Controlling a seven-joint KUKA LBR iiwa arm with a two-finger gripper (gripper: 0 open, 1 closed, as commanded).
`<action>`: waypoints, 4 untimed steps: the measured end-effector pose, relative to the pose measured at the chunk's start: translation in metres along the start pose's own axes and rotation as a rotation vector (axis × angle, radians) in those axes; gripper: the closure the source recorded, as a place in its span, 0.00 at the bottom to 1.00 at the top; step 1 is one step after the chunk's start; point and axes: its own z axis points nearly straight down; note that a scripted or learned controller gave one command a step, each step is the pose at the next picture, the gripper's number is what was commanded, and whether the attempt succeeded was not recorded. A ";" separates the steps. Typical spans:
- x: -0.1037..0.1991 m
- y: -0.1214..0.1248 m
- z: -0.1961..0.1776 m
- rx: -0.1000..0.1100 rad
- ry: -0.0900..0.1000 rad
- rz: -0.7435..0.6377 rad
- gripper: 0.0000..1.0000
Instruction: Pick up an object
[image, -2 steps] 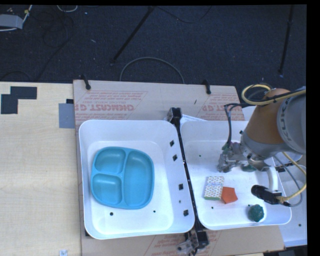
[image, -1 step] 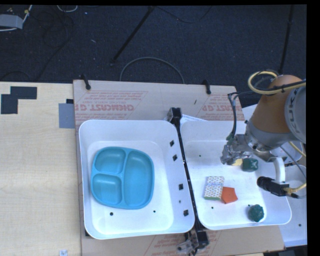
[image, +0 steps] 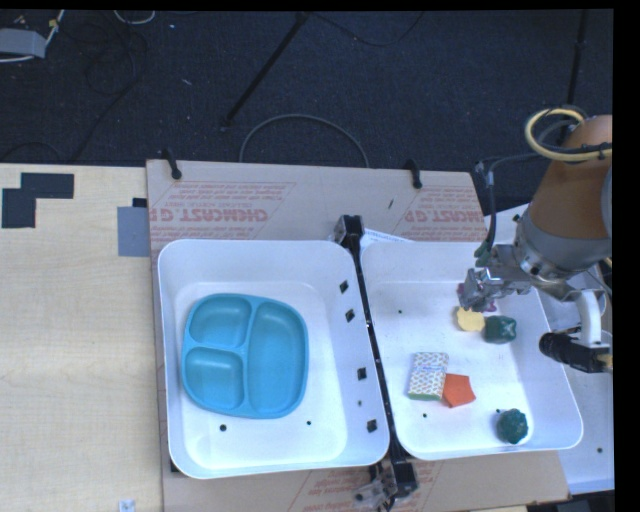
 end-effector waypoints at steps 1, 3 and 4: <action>-0.001 0.000 -0.035 0.002 0.000 0.000 1.00; 0.101 0.004 -0.037 0.005 0.003 -0.003 1.00; 0.146 0.015 -0.035 0.006 0.002 -0.003 1.00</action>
